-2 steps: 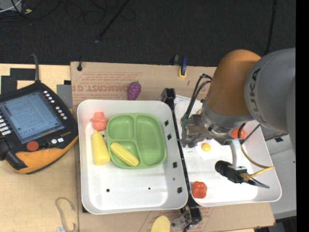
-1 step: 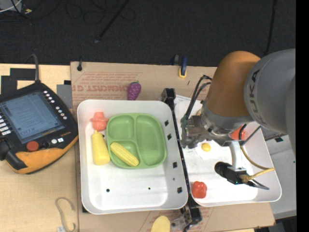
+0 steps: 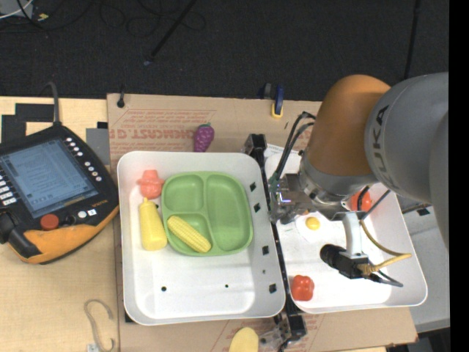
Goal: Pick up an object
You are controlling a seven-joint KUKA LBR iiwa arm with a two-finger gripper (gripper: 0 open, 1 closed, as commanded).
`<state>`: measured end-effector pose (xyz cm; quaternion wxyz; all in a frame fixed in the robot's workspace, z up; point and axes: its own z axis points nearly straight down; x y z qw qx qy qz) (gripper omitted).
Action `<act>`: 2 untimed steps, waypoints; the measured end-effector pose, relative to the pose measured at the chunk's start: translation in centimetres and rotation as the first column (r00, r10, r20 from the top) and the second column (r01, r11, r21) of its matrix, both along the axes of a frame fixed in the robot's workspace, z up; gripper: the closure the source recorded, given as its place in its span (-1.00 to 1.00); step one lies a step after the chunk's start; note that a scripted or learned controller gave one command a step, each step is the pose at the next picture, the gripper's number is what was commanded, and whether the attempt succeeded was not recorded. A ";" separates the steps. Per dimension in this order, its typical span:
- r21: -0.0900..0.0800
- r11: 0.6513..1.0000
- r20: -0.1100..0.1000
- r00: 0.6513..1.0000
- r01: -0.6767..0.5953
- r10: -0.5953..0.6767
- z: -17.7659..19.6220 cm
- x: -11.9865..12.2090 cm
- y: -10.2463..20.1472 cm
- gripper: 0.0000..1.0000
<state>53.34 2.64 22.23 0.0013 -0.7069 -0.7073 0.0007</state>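
Hovering: hand (image 3: 292,202) over right bin (image 3: 410,284) | egg toy (image 3: 313,224) just beside | grip: cannot tell

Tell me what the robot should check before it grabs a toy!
1. Toys there to grab: ok. A red toy and a small yellow-and-white toy lie in the right bin.
2. Red toy alone: ok, no other toy touches it, though it sits close to the bin's wall.
3. Corn easy to reach: ok, it lies on top of the green plate in the left bin.
4. Gripper lined up over a toy: cannot tell; the arm covers it.
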 end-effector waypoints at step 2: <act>-0.001 1.000 0.001 1.000 0.001 -0.001 1.1 0.3 -1.3 1.00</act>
